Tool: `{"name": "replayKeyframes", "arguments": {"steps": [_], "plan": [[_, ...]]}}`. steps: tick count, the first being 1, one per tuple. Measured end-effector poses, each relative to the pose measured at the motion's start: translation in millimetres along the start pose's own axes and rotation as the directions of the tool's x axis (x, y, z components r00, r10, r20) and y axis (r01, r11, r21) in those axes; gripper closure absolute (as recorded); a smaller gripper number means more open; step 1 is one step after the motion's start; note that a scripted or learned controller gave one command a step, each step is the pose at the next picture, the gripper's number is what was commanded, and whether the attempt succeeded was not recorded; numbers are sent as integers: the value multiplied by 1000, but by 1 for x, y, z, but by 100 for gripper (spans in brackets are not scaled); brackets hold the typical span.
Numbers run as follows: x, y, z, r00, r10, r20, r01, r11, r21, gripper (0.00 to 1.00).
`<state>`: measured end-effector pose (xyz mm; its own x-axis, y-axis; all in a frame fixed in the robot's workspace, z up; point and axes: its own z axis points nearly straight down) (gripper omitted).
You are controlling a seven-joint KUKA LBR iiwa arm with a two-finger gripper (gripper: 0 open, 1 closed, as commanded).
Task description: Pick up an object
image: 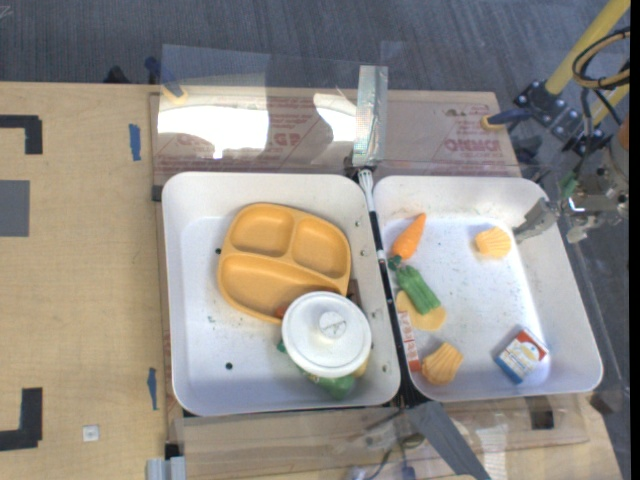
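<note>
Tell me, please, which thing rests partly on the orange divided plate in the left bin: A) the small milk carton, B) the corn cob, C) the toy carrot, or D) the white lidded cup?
D: the white lidded cup overlaps the lower edge of the orange divided plate in the left bin; the other three lie in the right bin.

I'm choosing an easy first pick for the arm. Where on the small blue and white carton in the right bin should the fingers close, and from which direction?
Grip the carton across its flat sides, coming straight down from above. It lies apart from the other toys, near the right bin's front right corner, so the fingers likely have room on both sides. Its boxy faces should suit a two-finger pinch, though the nearby bin wall may crowd one finger.
</note>
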<state>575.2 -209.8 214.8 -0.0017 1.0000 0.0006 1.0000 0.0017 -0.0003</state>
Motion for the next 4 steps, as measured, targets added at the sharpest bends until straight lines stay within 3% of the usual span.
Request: {"name": "replayKeyframes", "arguments": {"steps": [1, 2, 3, 4], "plan": [[5, 30, 79, 957, 288, 0, -288, 957, 6, 0], [59, 43, 128, 992, 128, 1, -128, 992, -3, 0], [40, 61, 61, 990, 138, 1, -138, 990, -8, 0], [78, 73, 122, 922, 388, 0, -388, 922, 5, 0]]}}
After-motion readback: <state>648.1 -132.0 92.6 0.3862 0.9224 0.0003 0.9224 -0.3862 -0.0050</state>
